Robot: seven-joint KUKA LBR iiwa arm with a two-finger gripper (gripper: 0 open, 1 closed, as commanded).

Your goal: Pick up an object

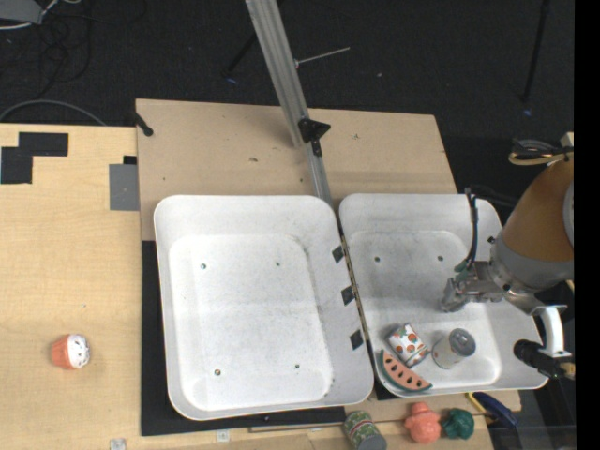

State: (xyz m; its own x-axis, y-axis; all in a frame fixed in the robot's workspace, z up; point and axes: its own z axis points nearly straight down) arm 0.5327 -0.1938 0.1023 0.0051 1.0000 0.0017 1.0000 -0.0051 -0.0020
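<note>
Camera view has my hand [457, 293] down in the right bin [412, 228], over bare floor near its right side; honestly can't tell how it's set. The stuff to pick sits just below it in the front corner: a small white box with red spots [407, 343], tilted, a watermelon slice [405, 373] with a red face and green rind against the front rim, and a grey round piece [457, 346] beside them. Left bin [244, 307] sits alongside on the bench [225, 148].
</note>
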